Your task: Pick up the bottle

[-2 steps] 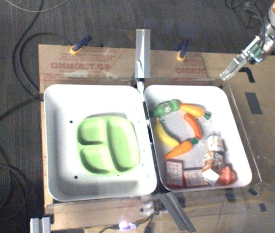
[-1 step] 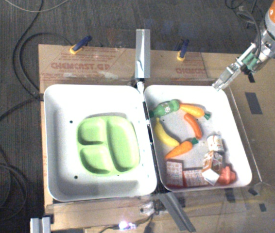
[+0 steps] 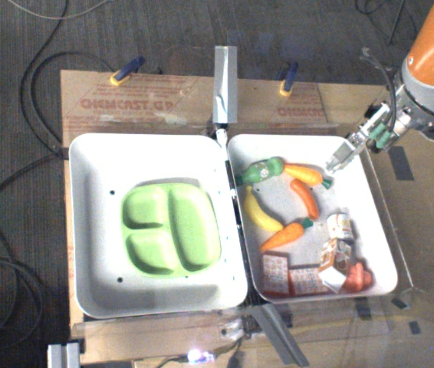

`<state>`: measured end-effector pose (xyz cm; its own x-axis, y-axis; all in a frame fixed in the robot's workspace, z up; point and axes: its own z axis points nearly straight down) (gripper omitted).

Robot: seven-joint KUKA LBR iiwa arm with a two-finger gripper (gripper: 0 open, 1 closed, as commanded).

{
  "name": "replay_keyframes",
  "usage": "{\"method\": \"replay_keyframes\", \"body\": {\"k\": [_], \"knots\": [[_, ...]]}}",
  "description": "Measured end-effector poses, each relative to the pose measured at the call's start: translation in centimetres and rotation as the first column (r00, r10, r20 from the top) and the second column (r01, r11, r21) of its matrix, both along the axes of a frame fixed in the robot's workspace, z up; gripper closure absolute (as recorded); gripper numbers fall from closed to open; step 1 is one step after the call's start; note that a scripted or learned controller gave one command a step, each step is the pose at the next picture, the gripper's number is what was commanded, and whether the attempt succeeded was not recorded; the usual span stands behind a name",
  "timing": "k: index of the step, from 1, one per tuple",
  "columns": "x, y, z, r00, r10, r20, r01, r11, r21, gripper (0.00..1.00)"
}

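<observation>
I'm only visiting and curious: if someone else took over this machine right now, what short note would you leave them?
Gripper: over the right bin's far side, tip by the green end of a carrot; it holds nothing I can see.
Bottle: green, lying at the far left of the right bin, beside that carrot and above the banana.
Left bin: holds a green tray.
Done: nothing; the bottle is not picked up.
Left: move left to the bottle, grasp it, lift it.
</observation>
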<state>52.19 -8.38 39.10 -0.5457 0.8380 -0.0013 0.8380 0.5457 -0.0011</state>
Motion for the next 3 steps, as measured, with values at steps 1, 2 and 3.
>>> {"method": "replay_keyframes", "body": {"k": [1, 2, 3], "knots": [[3.3, 4.6, -1.2, 0.995, 0.095, 0.001, -0.095, 0.995, 0.001, 1.00], [1.5, -1.6, -5.0, 0.998, 0.063, 0.001, -0.063, 0.998, 0.001, 1.00], [-3.6, -5.2, 4.4, 0.984, 0.176, 0.003, -0.176, 0.984, -0.001, 1.00]]}}
